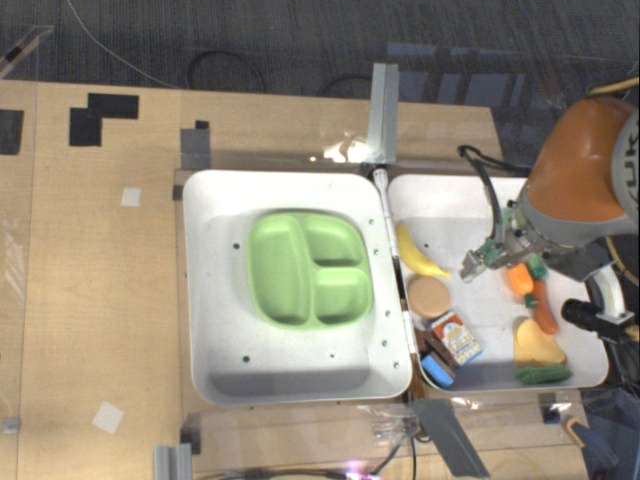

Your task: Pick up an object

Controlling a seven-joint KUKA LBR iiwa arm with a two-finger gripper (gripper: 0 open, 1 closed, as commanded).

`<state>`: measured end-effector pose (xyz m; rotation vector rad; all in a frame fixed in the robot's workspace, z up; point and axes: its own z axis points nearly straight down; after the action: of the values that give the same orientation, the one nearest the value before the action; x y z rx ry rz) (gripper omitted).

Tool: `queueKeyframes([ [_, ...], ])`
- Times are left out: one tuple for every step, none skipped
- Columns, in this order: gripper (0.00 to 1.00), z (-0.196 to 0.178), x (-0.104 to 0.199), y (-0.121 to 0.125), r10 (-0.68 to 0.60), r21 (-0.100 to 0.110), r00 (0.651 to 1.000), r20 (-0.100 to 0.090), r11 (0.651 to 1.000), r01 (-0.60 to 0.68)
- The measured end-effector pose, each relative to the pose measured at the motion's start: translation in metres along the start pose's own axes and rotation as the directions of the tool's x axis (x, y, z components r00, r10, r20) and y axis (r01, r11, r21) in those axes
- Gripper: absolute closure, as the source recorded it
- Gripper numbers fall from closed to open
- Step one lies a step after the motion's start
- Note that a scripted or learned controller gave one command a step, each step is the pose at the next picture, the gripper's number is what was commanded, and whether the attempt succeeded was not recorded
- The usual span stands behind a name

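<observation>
Banana (420,255), carrot (531,293) in right bin (450,193), green tray (308,268) in left bin (215,268)

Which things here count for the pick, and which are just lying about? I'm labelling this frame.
For the pick:
gripper, over the right bin
banana
tan round piece
small printed box
carrot
yellow wedge

Lying about:
green divided plate in the left bin
wooden bench

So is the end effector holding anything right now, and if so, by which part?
Cannot be told. The end effector hangs over the right bin, between the banana and the carrot; nothing is visibly in its grip.
</observation>
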<state>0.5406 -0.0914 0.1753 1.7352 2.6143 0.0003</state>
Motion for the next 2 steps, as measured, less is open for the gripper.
queueKeyframes([
  [1.00,-0.064,-0.058,0.060,-0.294,-0.006,0.956,0.005,0.956,0.294],
  [1.00,-0.097,-0.064,0.110,-0.274,-0.008,0.962,0.005,0.962,0.274],
])
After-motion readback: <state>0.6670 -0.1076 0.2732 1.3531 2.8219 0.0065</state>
